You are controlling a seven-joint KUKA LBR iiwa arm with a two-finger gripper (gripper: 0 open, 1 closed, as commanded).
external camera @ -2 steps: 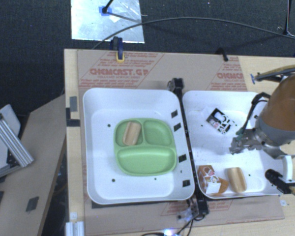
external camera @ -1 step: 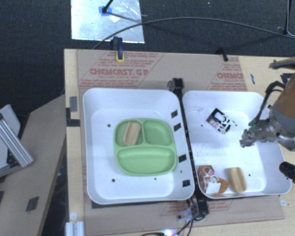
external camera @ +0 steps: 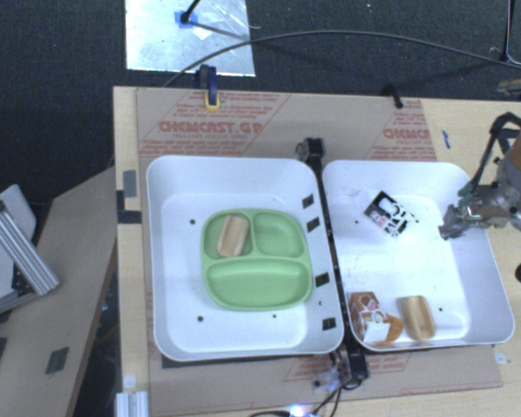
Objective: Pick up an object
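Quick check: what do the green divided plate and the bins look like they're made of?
Green divided plate: likely moulded plastic, matte, uniform colour, rounded compartment walls. Left bin and right bin: probably thin formed plastic, smooth white with soft sheen and rounded rims.

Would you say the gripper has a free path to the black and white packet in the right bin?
Probably yes: the gripper hangs just right of the black and white packet, nothing lying between them.
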